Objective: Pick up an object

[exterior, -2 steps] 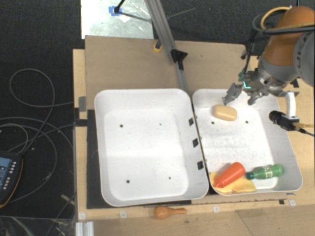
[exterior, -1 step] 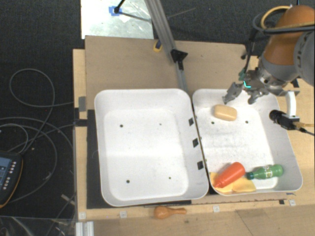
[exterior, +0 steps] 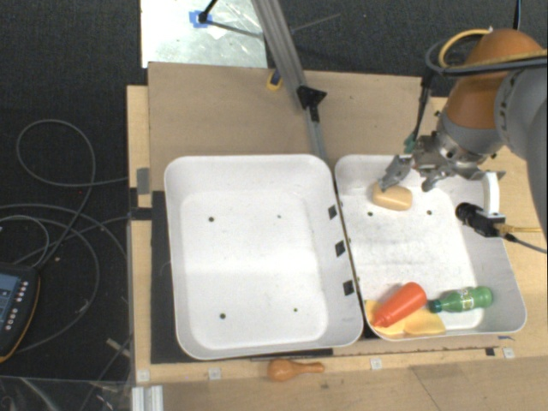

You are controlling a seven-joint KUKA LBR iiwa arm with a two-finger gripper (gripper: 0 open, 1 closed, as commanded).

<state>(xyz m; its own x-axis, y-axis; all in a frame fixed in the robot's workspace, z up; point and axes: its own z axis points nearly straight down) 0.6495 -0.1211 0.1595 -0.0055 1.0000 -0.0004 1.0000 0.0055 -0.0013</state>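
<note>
**Clerk:** Item one, the arm?

**Operator:** I log the grey arm with its orange band, reaching in from the right over the far end of the right bin. The gripper hangs there, fingers spread apart, one dark finger touching the top of a tan, bun-shaped object. I see nothing clamped between the fingers; the tan object lies on the bin floor.

**Clerk:** Other contents, right bin?

**Operator:** Near corner, three pieces in a cluster: an orange carrot-shaped piece, tilted, resting on a yellow piece; a green bottle on its side just beside them.

**Clerk:** Left bin?

**Operator:** I list the left bin as one white tray, joined to the right bin by black clips.

**Clerk:** Outside the bins?

**Operator:** One small tan, pear-shaped object on the bench's near edge, below the left bin.
</note>
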